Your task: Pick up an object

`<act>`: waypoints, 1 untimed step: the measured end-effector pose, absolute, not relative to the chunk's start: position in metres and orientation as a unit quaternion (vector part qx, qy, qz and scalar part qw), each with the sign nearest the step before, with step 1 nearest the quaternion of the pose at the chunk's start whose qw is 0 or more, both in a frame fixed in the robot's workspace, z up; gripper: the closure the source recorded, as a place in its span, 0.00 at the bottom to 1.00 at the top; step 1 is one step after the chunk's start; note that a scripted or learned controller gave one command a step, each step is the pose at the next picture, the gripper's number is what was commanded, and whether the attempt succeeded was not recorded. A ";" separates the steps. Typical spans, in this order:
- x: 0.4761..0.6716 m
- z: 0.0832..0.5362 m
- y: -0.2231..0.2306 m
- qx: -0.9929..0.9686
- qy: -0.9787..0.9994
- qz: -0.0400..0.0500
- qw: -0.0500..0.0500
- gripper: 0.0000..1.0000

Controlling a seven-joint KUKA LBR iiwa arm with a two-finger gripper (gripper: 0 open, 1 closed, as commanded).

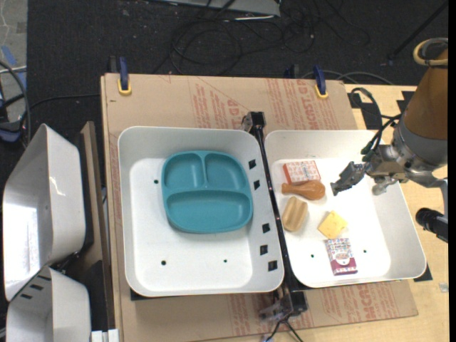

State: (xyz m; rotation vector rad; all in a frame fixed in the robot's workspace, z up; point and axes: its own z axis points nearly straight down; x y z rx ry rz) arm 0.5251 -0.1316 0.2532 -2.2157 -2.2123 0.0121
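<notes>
In the right bin (399, 262) lie several small items: a red and white box (301, 170), a brown drumstick (304, 188) just below it, a tan bread roll (294, 214), a yellow cheese wedge (332, 224) and a red printed packet (340, 256). My gripper (365, 179) hangs over the right bin's upper right part, to the right of the drumstick and apart from it. It is open, with nothing between its fingers.
The left bin (142, 262) holds a teal divided plate (206, 191). A black divider (269, 205) runs between the two bins. Grey containers (35, 212) stand off the bench at the left. Blue and yellow clamps (125, 84) grip the far edge.
</notes>
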 end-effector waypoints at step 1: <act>0.527 0.259 -0.131 -0.707 -0.708 0.000 0.000 0.00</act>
